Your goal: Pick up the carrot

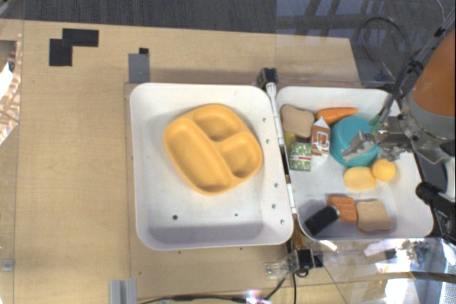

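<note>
Front edge of the right bin (pixel 420 228) carries a black block (pixel 322 219), an orange-brown slab (pixel 343 207) and a tan bread-like piece (pixel 372 216), all close together. Behind them, two yellow lumps (pixel 370 175) sit touching.

Carrot (pixel 337 114): lying flat against the bin's far wall, between a brown bread slice (pixel 297 121) and the teal bowl (pixel 354 139), its near side just beside the bowl rim.

Gripper (pixel 365 144) is over the teal bowl, short of the carrot. Metal parts blur against the bowl, so how far apart the fingers stand cannot be told, though nothing looks held.

Left bin (pixel 142 153) holds a yellow divided plate (pixel 212 147).

Risks, as judged:
- Closing at this position would catch the bowl rim, not the carrot.
- Carrot is hemmed by wall and bowl; little room for a finger on either side, so a descent may strike the bowl or the wall.
- Small carton (pixel 320 139) stands near; a sideways approach could tip it.
- Tapered shape may slip out on closing.
</note>
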You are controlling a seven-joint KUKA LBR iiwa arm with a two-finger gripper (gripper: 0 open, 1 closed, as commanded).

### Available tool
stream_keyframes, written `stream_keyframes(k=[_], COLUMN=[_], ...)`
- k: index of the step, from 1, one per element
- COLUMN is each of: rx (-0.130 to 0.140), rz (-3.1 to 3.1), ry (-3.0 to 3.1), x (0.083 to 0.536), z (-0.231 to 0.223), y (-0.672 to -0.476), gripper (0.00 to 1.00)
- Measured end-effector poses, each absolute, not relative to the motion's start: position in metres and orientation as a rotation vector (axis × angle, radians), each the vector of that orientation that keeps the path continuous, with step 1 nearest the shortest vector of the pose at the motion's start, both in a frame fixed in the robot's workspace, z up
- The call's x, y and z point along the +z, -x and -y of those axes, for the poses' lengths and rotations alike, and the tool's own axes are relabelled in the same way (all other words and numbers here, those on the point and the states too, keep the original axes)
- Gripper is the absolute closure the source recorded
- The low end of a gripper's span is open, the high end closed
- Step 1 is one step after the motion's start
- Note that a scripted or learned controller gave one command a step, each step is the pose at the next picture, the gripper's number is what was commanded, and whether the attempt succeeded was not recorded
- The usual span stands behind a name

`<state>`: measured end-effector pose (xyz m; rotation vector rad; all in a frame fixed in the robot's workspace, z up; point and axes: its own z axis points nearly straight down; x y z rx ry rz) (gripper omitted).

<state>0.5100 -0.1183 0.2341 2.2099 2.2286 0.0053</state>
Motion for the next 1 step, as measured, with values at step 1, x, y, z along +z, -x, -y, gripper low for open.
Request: stream_keyframes(k=[1], rx=[0.004], rz=[-2.49], ry=[-1.913], x=[0.0969], z=[0.1093], y=[-0.4876], gripper=[0.0])
